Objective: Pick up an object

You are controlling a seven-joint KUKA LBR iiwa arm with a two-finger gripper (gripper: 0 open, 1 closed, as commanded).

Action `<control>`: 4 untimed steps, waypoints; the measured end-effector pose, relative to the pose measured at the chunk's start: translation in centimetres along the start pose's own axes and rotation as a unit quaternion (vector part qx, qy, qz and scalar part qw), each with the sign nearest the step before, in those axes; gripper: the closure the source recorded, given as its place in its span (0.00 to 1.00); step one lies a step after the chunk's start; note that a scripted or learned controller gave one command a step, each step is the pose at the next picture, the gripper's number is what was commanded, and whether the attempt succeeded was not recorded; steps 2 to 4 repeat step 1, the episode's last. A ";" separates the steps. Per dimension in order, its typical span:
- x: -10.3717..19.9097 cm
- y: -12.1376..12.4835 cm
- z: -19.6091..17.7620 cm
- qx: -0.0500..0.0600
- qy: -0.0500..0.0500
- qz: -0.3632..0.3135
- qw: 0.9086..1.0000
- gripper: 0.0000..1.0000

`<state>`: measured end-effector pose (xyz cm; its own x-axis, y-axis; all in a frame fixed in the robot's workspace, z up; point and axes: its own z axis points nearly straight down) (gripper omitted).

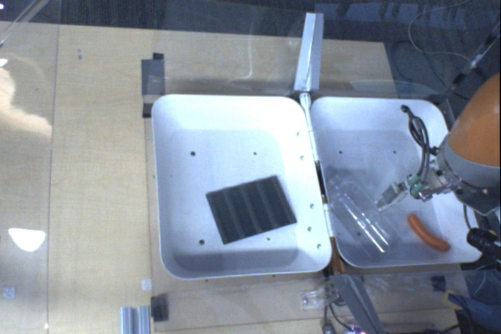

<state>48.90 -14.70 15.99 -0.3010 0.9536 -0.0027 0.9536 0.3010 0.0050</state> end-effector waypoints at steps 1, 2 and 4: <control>-5.7 -1.7 6.9 -0.002 -0.002 -0.019 1.000 0.00; -5.7 -1.7 6.9 -0.002 -0.002 -0.019 1.000 0.00; -5.7 -1.7 6.9 -0.002 -0.002 -0.019 1.000 0.00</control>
